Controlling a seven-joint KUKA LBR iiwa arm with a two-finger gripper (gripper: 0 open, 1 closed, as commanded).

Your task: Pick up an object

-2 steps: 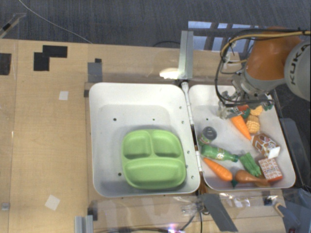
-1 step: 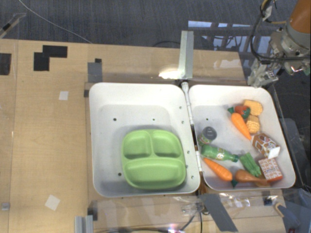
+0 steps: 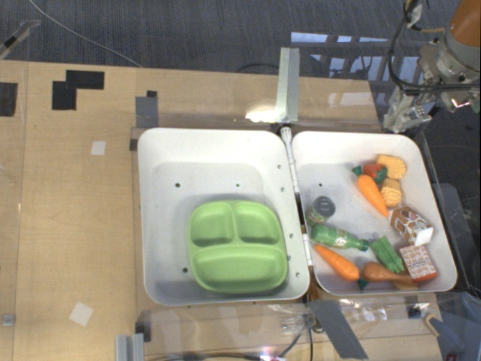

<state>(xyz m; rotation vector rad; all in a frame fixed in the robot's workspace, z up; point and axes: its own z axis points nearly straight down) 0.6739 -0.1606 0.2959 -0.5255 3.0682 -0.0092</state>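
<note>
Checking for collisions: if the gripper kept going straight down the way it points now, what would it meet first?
Probably the right bin's upper right rim: the gripper hangs just beyond that corner. Depth is unclear, so it might land on the bench instead.

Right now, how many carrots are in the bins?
3, all in the right bin: one carrot beside the corn, one carrot near the front under the green bottle, one carrot along the front edge. Others may be hidden.

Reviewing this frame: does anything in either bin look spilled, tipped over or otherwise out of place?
Nothing stands out. The green divided plate sits flat in the left bin. The toy food, including carrots, corn and a green bottle, lies loosely jumbled inside the right bin, none over the rim. The gripper hovers above that bin's far right corner.
</note>
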